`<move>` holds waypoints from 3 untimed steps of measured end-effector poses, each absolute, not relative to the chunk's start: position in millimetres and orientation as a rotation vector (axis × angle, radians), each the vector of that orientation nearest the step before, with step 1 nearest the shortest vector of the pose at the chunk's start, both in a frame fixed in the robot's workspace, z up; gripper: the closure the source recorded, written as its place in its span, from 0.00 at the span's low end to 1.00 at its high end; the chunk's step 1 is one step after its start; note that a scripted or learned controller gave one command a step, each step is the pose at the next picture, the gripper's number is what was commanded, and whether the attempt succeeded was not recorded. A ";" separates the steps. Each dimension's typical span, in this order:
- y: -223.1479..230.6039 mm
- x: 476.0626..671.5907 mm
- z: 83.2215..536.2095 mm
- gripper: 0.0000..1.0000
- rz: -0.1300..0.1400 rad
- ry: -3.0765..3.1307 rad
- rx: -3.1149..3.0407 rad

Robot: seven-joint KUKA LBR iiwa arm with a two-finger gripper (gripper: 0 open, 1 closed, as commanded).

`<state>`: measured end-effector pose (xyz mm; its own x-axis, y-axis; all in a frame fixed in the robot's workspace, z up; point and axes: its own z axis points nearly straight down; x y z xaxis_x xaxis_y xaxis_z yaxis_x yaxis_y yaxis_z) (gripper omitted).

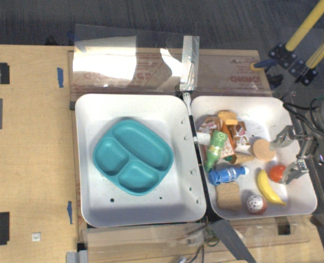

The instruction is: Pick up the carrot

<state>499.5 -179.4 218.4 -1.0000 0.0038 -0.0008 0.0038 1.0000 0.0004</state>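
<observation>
The right bin (301,201) holds a pile of toy food. At the pile's far end an orange piece (226,116) looks like the carrot, partly tucked under other items. My gripper (289,154) hangs over the bin's right side, well to the right of that orange piece and nearer the front. Its fingers (285,136) are spread open with nothing between them. A small red-orange toy (277,172) lies just left of the lower finger.
Around the pile lie a green bottle (215,148), a blue bottle (227,175), a tan disc (263,149), a banana (270,188), a brown slice (230,196) and a white ball (255,203). The left bin (90,201) holds a teal divided plate (132,155).
</observation>
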 end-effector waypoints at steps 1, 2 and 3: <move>-167.1 509.5 96.0 0.00 -0.003 3.133 -0.078; -130.5 626.3 89.0 0.00 0.002 3.149 -0.139; -95.5 648.0 87.6 0.00 0.000 3.114 0.386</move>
